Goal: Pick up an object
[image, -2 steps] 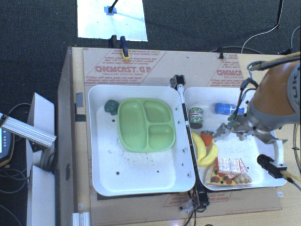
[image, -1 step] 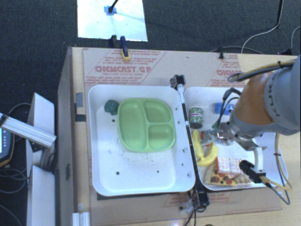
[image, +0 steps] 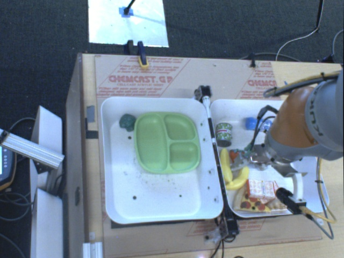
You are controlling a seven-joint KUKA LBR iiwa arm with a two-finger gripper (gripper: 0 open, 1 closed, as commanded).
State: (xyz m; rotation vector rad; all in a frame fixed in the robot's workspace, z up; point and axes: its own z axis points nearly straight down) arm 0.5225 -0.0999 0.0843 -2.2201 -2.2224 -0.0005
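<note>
The hand point(image: 257, 157) hangs low in the right bin point(image: 279, 107); the banana point(image: 234, 177) lies just left of it, lengthwise; its grip cannot be told.

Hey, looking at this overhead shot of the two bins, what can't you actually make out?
- The hand: the arm's wrist covers it, so its state is unreadable.
- The right bin: the arm hides much of its floor.
- The small can: label too small to read.
- The dark green object beside the green tray: too blurred to identify.
- The blue object: partly behind cables.
</note>
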